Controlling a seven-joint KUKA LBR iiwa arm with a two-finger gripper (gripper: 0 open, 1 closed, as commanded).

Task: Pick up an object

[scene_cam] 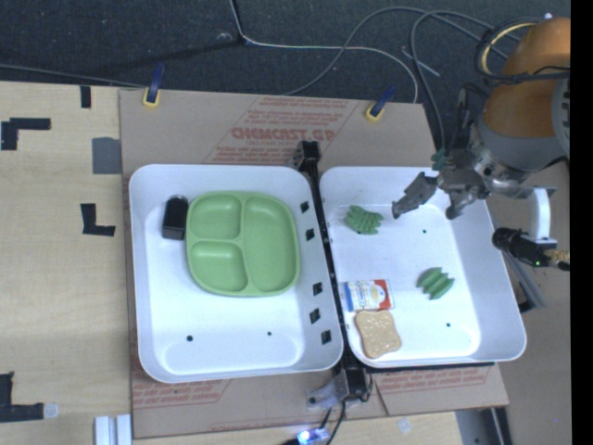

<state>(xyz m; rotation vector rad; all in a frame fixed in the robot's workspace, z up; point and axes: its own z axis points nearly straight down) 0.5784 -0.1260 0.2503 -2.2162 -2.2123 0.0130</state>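
nearest your camera, at the front edge of the right bin [491, 341], lies a toast-like slice [378, 333], tan and speckled, flat on the floor. touching its back edge is a small packet [368, 294], white with red and blue print. further right, and apart from both, you see a green leafy piece [435, 282] lying slantwise. toward the back of the same bin, near the divider, sits a second green ridged piece [363, 220].

your gripper [431, 199] hangs over the back of the right bin, its two dark fingers spread wide, one finger [414, 196] pointing toward the ridged green piece and stopping just beside it. nothing lies between the fingers, so none of these objects is held. the grey arm [519, 109] with its orange band comes in from the right.

in the left bin [148, 276] you have a light green divided plate [244, 244] with three compartments, lying flat, and a small black block [175, 217] just beside its left rim. both bins rest on a cardboard sheet [269, 128] held by clips at the back.
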